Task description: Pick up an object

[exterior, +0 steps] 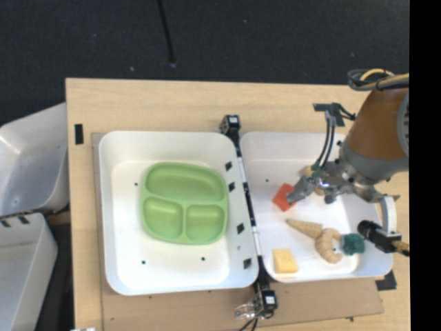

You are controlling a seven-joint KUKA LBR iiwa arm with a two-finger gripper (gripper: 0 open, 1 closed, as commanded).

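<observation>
While you scan from the left, a green three-compartment plastic plate (184,203) lies mid-floor in the left white bin (110,267). Crossing to the right white bin (265,150), you meet an orange-red block (282,198) centrally, touched by the gripper (301,191); a yellow cube (284,261) near the front edge; a tan cone (304,227); a beige ring (329,246); a teal piece (353,243).

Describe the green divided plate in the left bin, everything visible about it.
The green divided plate is pale green, looks like matte plastic, and has rounded corners. Raised ridges split it into three compartments: one long one along the far side and two smaller ones along the near side. It lies flat and right side up, near the middle of the left bin, turned slightly askew. It rests on the bin floor alone, touching nothing else.
</observation>
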